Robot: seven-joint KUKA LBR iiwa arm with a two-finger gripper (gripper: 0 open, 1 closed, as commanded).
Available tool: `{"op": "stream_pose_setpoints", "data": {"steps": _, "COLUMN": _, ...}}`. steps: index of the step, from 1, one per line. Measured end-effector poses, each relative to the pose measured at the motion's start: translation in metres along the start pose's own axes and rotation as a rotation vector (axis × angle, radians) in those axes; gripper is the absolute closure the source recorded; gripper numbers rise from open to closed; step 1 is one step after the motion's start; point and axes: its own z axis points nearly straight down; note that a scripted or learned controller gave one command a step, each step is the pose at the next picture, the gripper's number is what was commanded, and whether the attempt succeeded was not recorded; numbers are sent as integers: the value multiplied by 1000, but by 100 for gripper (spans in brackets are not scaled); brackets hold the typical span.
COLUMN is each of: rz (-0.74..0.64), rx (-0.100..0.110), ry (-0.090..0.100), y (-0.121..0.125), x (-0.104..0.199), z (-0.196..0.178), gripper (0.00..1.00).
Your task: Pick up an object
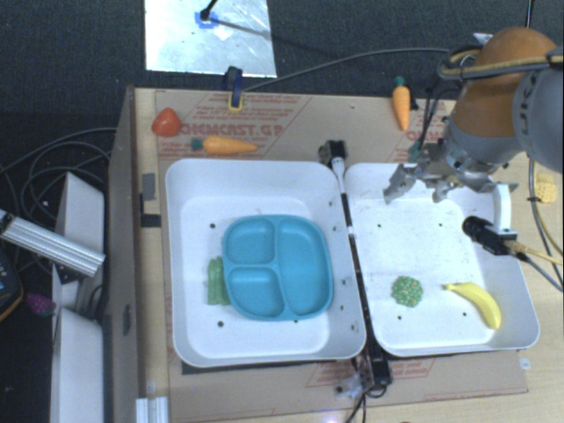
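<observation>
Nearest in the right bin point(520, 324) lie a smooth yellow banana point(476, 300) and, just left of it, a knobbly green broccoli floret point(406, 290), both on bare white plastic. The banana's long axis runs from left-far to right-near, curving gently. Farther back, the gripper point(421, 183) hangs over the bin's far edge with its metal fingers spread and nothing between them. Both items lie well nearer than the gripper, the floret almost straight towards the near side. The left bin point(189, 236) holds a glossy blue divided plate point(278, 267).
</observation>
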Motion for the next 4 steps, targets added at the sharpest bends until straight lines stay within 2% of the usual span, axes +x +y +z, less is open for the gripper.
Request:
{"op": "stream_pose_setpoints", "data": {"steps": 1, "rz": 2, "rx": 1, "ry": 0, "y": -63, "x": 17, "z": 16, "gripper": 0}}
{"op": "stream_pose_setpoints", "data": {"steps": 2, "rz": 2, "rx": 1, "ry": 0, "y": -115, "x": 3, "z": 16, "gripper": 0}}
{"op": "stream_pose_setpoints", "data": {"steps": 3, "rz": 3, "rx": 3, "ry": 0, "y": -130, "x": -2, "z": 88, "gripper": 0}}
{"op": "stream_pose_setpoints", "data": {"steps": 4, "rz": 1, "rx": -3, "ry": -2, "y": -43, "x": -47, "z": 35, "gripper": 0}}
